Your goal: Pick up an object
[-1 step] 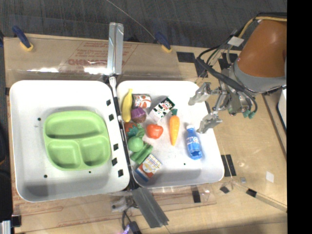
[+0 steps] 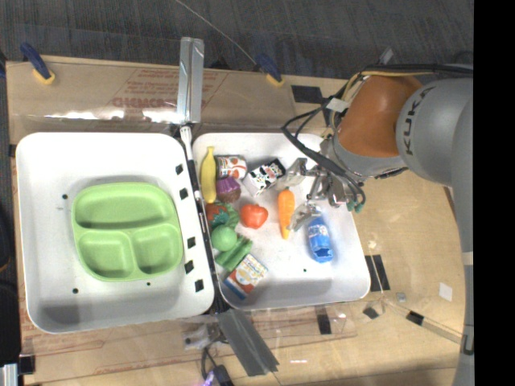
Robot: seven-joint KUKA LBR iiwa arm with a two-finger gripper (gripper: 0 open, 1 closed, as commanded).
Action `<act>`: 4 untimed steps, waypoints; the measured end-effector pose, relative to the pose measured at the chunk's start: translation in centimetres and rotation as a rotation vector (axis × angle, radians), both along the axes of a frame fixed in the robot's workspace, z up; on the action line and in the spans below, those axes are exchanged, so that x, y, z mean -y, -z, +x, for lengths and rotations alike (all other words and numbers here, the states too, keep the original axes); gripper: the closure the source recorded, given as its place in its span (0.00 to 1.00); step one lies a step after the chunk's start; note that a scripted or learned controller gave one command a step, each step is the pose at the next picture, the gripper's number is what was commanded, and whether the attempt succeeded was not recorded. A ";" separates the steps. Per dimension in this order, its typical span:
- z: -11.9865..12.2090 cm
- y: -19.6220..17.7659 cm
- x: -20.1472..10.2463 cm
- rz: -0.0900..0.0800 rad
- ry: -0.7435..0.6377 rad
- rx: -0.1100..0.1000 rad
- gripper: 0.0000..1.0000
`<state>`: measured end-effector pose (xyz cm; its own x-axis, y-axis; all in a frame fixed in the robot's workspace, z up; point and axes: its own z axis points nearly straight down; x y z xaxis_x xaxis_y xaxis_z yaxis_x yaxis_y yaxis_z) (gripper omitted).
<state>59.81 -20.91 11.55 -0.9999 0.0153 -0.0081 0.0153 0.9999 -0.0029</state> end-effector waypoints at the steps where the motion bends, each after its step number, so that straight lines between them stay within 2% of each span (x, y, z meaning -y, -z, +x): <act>1: -2.9 2.1 0.0 0.000 -0.162 -0.004 0.00; 2: -3.1 2.3 -2.3 0.004 -0.160 -0.009 0.00; 3: -3.5 2.4 -8.5 0.005 -0.070 -0.009 0.00; 4: -6.4 2.4 -10.1 0.004 -0.016 -0.009 0.00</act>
<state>53.39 -10.79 9.17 -1.0000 -0.0008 0.0005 -0.0008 1.0000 0.0007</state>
